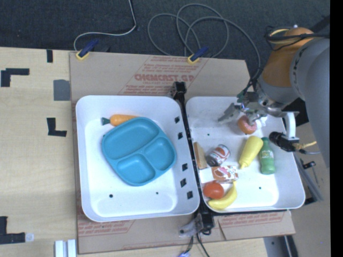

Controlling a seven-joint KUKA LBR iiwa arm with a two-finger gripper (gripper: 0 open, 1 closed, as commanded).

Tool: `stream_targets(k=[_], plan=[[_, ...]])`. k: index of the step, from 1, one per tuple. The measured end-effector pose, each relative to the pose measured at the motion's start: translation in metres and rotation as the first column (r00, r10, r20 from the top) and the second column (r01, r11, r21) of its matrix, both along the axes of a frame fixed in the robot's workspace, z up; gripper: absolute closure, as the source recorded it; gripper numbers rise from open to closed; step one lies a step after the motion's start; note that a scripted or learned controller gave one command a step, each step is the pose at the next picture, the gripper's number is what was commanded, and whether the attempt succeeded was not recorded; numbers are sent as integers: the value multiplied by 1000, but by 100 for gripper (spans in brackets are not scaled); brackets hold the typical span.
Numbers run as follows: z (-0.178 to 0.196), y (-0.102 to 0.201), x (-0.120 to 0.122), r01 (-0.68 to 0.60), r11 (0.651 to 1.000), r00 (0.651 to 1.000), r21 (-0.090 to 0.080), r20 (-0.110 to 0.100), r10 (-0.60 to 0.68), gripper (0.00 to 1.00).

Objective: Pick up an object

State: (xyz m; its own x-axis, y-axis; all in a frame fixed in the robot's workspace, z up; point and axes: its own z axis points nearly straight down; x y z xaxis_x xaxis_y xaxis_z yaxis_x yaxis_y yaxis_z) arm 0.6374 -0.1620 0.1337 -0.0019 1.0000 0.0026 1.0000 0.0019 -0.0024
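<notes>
My gripper (244,115) hangs over the back of the right bin (284,197), reaching in from the right. Its fingers are spread open. One dark fingertip (225,115) points left over the bin floor. Just below the gripper lies a small orange-red fruit (246,126), close to the fingers but not clasped between them. Further forward are a yellow squeeze bottle (250,150), a green bottle (267,158), a dark round can (218,155), a red and white packet (225,173), a tomato (213,189) and a banana (225,198).
The left bin (91,197) holds a blue divided plate (139,150) with a carrot (122,120) behind it. A brown stick (199,155) lies along the right bin's left wall. Cables (187,25) loop on the dark floor beyond the bench.
</notes>
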Motion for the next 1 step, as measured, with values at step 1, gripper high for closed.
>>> stream_targets(k=[1], plan=[[-14, -17, 6, 0, 1000, 1000, -3, 3, 0, 0]])
